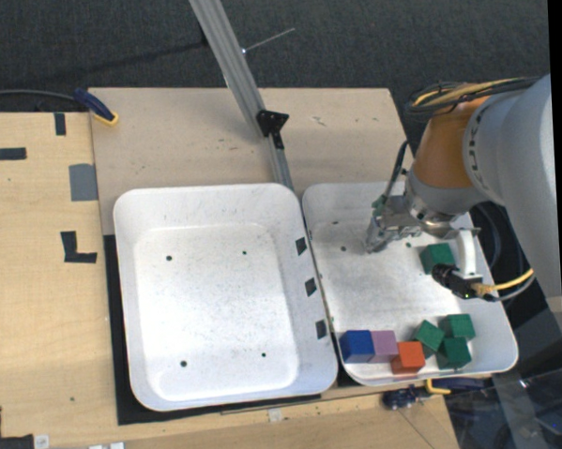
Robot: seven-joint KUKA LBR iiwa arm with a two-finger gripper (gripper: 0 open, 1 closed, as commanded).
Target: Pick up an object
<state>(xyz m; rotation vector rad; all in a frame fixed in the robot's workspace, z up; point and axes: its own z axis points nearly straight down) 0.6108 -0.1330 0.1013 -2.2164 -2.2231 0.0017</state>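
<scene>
My gripper (374,241) hangs over the upper middle of the right bin (359,280), its tip close to the bare white floor. A green block (439,256) lies just to its right, partly under the wrist. Along the bin's front edge sit a blue cube (357,344), a purple cube (385,342) and an orange cube (410,356) in a row. Three more green blocks cluster at the front right corner (430,334), (460,326), (454,352). Nothing shows between the gripper's tips.
The left bin (133,273) stands beside the right one, their rims touching at the middle. A slanted metal pole (240,75) runs down to the bins' back edge. The grey arm with its orange band (442,154) fills the right side.
</scene>
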